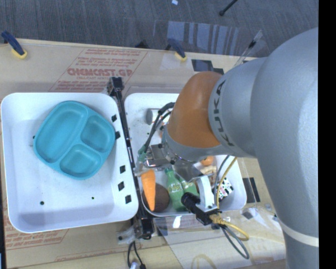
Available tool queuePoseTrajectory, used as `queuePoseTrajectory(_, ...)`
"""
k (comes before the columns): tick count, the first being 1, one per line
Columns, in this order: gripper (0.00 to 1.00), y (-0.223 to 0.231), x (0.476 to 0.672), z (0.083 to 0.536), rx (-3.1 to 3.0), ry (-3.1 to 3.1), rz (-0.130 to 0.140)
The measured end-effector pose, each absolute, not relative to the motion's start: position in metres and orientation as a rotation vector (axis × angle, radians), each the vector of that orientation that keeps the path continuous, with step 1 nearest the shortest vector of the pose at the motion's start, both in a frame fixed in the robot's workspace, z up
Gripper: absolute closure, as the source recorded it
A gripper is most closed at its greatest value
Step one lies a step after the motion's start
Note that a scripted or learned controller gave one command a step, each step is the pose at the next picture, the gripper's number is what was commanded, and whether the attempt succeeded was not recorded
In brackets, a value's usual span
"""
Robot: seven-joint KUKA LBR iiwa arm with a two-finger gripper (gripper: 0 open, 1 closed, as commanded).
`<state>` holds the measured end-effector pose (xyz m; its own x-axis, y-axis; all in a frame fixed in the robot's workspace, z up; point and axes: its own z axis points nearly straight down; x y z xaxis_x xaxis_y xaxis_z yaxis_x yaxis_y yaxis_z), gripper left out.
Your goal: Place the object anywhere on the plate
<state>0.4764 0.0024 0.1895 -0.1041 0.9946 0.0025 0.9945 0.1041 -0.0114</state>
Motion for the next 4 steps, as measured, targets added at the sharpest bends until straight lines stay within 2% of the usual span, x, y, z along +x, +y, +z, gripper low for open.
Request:
queuePoseTrajectory(1,0.00,0.002,0.476,0.190,-2.097,-2.327,0.011)
queuePoseTrajectory(2,0.00,0.074,0.591,0.189,-2.388,-2.033,0.014)
queuePoseTrajectory(3,0.00,0.159,0.651,0.101,-2.532,-1.843,0.026)
queuePoseTrajectory(4,1.00,0.161,0.651,0.111,-2.514,-1.866,0.036)
